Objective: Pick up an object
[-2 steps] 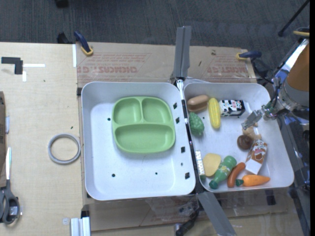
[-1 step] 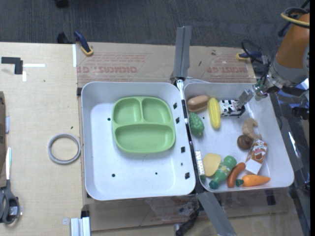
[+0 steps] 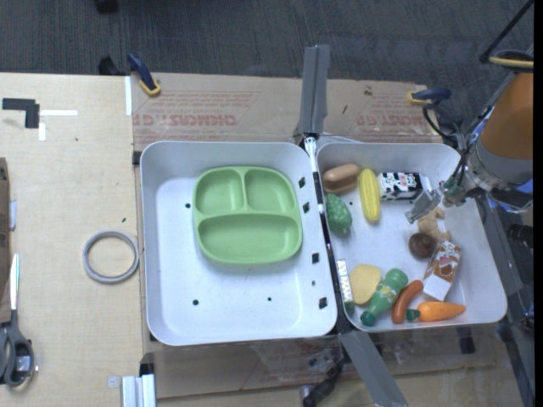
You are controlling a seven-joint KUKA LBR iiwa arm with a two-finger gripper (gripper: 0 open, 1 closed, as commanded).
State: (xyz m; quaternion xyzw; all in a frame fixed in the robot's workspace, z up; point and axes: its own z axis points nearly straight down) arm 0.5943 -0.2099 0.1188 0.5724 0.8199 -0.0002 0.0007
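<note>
The right bin (image 3: 475, 227) holds several toy foods: a brown bun (image 3: 341, 175), a yellow corn cob (image 3: 369, 195), a black-and-white carton (image 3: 398, 185), a green vegetable (image 3: 338, 214), a brown round piece (image 3: 422, 244), an orange-and-white packet (image 3: 445, 263), a carrot (image 3: 439, 311), a red sausage (image 3: 407, 299), a green bottle (image 3: 382, 293) and a yellow wedge (image 3: 366, 281). My gripper (image 3: 431, 202) hangs low at the bin's right side, just right of the carton and above a beige piece (image 3: 432, 225). Nothing visibly rides in it.
The left bin (image 3: 161, 270) carries a green divided plate (image 3: 248, 214). On the bench to the left lie a grey tape ring (image 3: 110, 255) and scissors (image 3: 15, 346). The arm's orange band (image 3: 512, 121) stands over the right bin's far right corner.
</note>
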